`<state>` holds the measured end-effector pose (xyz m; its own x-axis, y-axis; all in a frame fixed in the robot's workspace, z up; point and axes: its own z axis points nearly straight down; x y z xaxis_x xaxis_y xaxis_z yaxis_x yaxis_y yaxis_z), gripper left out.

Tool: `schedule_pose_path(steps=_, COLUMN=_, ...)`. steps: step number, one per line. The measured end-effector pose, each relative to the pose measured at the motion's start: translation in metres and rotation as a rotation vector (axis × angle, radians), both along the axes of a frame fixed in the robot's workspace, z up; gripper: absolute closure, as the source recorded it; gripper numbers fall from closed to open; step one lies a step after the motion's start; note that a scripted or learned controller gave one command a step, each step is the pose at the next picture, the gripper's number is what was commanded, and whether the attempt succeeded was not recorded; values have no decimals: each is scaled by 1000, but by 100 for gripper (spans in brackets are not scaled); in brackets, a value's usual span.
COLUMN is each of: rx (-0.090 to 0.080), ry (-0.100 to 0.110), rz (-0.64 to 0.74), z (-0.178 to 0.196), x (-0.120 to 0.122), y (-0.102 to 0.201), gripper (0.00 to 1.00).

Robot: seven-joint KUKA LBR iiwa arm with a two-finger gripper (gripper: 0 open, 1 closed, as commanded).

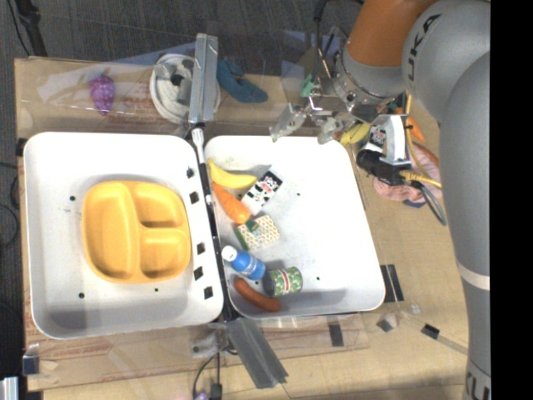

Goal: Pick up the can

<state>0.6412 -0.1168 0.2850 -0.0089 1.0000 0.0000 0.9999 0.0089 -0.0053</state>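
Can [284,281]: small, green label with red and white print, silver end. Lies on its side, tilted, in the right bin [350,223] near the bin's front edge, left of centre. Its left end is just beside a blue-and-white bottle [244,263]; a brown sausage [256,296] lies just in front of it, close or touching, can't tell. Nothing grips it.

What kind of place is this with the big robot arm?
Probably a robot test lab: a grey KUKA arm with an orange band reaches over two shallow white bins holding toy food and a small green can.
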Motion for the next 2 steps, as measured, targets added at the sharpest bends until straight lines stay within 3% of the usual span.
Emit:
schedule_pose_path(steps=1, rx=1, ry=2, rz=8, z=-134, x=-69, y=21, gripper=0)
schedule_pose_path(steps=2, rx=2, ry=0, rz=80, z=-188, x=-129, y=17, gripper=0)
